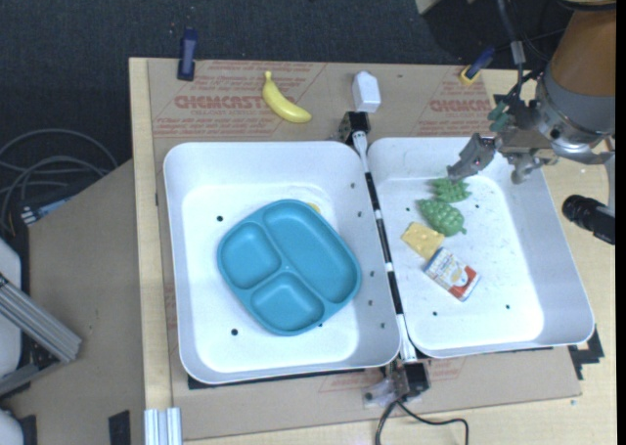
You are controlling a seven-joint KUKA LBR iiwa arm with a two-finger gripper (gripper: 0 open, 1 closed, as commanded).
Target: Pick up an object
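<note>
The gripper [476,155] is hovering right over the green toy [443,203] near the far end of the right bin [548,277], and honestly I'm not able to tell its grip state. Worry: the yellow block [422,237] and the small carton [452,273] are crowding just in front of that green toy, so a descent is risking a nudge or glancing miss.

Red print "CHEMCAST" on brown board [220,101], just left of banana [285,102] | same red lettering far right of banana, unreadable

1 fixed camera, overhead, slanted down, both white bins [186,238] in frame
</note>
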